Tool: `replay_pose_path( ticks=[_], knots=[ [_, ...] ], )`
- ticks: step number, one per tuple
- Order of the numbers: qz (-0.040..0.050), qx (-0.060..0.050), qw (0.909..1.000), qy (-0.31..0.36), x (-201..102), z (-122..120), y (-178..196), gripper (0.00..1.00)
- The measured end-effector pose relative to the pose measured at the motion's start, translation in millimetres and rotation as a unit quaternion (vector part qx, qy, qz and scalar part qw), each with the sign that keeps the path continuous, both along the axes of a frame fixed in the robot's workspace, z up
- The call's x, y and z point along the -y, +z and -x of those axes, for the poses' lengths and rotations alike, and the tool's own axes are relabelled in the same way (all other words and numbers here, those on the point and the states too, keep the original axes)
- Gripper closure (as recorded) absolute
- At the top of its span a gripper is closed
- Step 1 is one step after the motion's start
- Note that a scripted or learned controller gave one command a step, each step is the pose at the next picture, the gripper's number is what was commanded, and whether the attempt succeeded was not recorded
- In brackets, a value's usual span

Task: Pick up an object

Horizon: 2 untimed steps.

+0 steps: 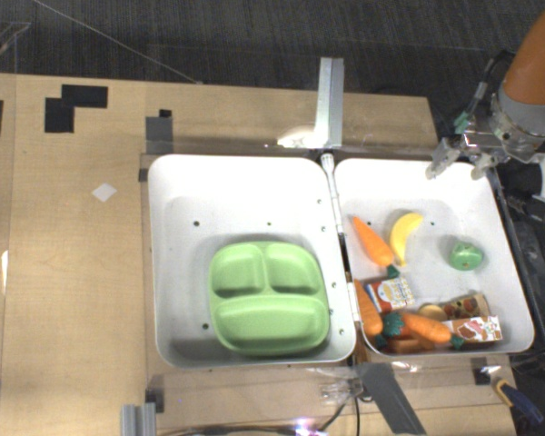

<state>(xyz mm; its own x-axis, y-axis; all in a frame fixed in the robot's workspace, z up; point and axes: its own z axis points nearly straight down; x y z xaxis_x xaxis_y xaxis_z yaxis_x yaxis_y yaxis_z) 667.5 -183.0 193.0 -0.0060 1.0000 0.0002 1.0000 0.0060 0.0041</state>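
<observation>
The gripper [458, 158] hangs over the far right corner of the right bin [500, 234], its two pale metal fingers [439, 160] splayed wide apart with nothing between them; the grey wrist above it carries a smooth orange band. The bin beneath is shallow, white, hard plastic with rounded corners. Just down and to the left of the gripper lies a curved yellow banana [404, 233], glossy like a toy, and touching its left side a tapered orange carrot [371, 242]. Almost straight below the gripper, nearer the camera, sits a small round green ball-like piece [466, 256], apart from the rest. Further toward the near rim of the bin is a huddle of things: a small printed packet [396, 292], another orange carrot [427, 326] with green leaves, and a flat brown and white carton [473, 327] lying on its side. Well to the left of the gripper, in the left bin [182, 243], rests a matte green plate [269, 294] moulded into three compartments with soft rounded edges. Both bins sit on a pale wood-grain table [64, 271].
</observation>
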Motion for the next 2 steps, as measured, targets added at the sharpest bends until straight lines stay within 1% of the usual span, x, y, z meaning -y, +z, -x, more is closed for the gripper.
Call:
replay_pose_path(
  ticks=[1, 2],
  knots=[
    [-0.0005, -0.001, 1.0000, 0.008, -73, 9, -94, 0.00],
    [0.0001, 0.003, 0.9990, -0.045, -87, 16, -104, 0.00]
  ],
)
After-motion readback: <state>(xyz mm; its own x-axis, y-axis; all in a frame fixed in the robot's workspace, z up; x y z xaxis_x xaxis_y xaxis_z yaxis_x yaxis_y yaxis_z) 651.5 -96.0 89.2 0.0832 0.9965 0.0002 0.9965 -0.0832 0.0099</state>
